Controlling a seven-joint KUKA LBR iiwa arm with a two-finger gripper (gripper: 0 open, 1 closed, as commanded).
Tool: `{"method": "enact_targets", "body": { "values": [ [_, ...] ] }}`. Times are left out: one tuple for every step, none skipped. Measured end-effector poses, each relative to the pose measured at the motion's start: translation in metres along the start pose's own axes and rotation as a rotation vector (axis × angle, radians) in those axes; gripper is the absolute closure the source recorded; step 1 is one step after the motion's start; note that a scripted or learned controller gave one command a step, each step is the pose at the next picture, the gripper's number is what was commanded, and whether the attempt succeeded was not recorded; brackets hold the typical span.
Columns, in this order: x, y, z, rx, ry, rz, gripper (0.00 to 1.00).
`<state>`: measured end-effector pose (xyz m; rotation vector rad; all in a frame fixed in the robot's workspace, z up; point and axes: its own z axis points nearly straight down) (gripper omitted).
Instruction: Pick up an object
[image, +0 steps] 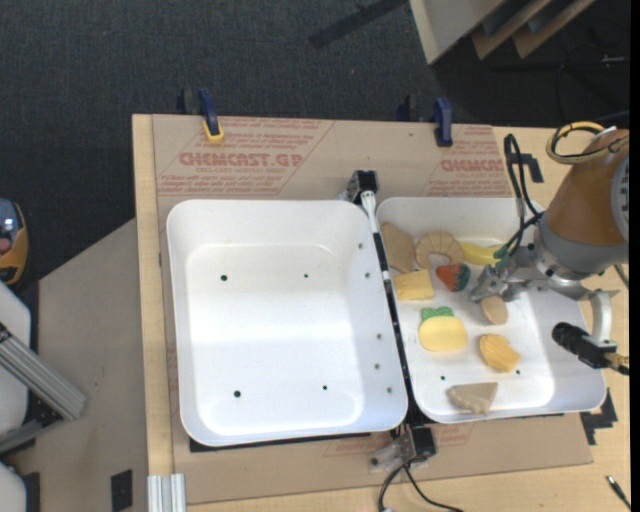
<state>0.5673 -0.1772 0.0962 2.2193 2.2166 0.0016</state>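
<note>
A grey robot arm (590, 215) with an orange band above its wrist reached in from the right over the right-hand shallow white bin (560, 395), one of two set side by side on a brown cardboard-covered surface (300, 150). Its two-finger gripper (492, 283) sat low inside that bin, just right of a small red toy with a green end (455, 275) that marked the middle of the cluster of play food. Whether the fingers were spread or pressed together could not be told from above, and nothing could be seen held between them.

Around the red toy lay the candidates for picking. A pale yellow cube-like block (414, 287) rested just left of it, near the bin's left wall. A tan curled piece shaped like a shrimp (438, 245) lay just above it, with a flat beige slab (399, 245) further left and a yellow banana-like piece (482, 252) to the upper right. Below the red toy sat a rounded yellow lump with a green top (442, 331); to its lower right lay an orange-yellow ridged piece (499, 352), and a small tan nugget (495, 312) sat close beneath the gripper. A beige wedge (472, 398) lay well below, near the bin's front rim.

The left-hand white bin (190, 300) stood just beside, a black rod (378, 255) running along the seam between the two.
</note>
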Motion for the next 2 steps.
{"method": "enact_targets", "body": {
  "values": [
    [0.095, 0.047, -0.095, -0.01, 0.006, -0.013, 1.0],
    [0.152, 0.094, -0.089, -0.001, 0.002, -0.008, 1.0]
  ]
}}
